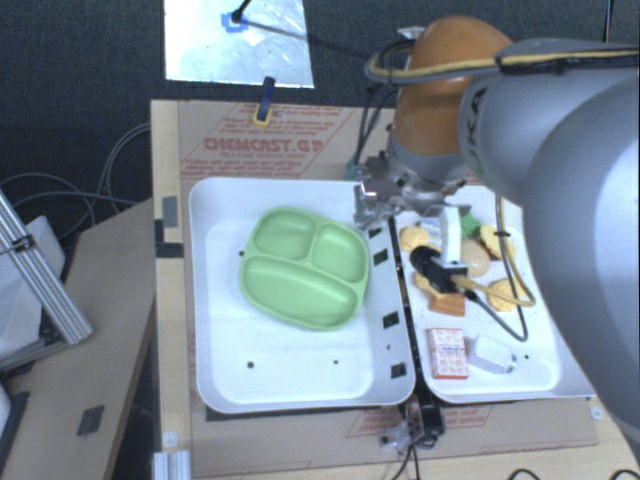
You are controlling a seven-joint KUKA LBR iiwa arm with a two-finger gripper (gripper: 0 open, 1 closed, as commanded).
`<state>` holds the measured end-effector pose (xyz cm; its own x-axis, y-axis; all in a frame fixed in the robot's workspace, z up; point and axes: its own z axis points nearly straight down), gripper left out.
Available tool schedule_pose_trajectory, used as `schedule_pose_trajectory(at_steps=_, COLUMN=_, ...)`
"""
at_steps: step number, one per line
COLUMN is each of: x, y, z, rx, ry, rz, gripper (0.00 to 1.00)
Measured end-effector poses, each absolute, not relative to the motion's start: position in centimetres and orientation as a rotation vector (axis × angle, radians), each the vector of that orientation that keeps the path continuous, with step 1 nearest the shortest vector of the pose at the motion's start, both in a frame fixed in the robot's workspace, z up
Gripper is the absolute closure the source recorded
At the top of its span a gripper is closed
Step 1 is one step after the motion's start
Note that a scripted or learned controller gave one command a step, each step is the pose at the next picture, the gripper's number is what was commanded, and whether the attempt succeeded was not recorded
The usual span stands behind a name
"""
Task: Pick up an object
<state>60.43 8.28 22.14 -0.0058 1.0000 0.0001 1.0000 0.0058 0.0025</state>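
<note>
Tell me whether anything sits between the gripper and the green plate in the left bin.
Nothing visible does. The gripper hangs at the wall between the bins, just beside the upper right corner of the green plate. The plate lies alone in the left bin; the small items are all in the right bin.

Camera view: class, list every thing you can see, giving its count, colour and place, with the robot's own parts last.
left bin: one, white, on cardboard
right bin: one, white, beside it
divided plate: one, green, in left bin
packet: one, red and white, right bin, front
small pieces: several, yellow and tan, right bin
cardboard sheet: one, brown, under both bins
arm: one, grey with orange band, from right
gripper: one, metallic, over the bins' shared edge
</note>
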Motion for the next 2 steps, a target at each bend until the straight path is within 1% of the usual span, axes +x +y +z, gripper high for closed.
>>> schedule_pose_trajectory(at_steps=1, x=59.9, y=9.1, z=21.6, rx=2.215, ry=2.227, rz=0.001, gripper=1.00)
schedule_pose_trajectory(at_steps=2, x=59.9, y=8.2, z=23.3, rx=2.219, ry=2.222, rz=0.003, gripper=1.00)
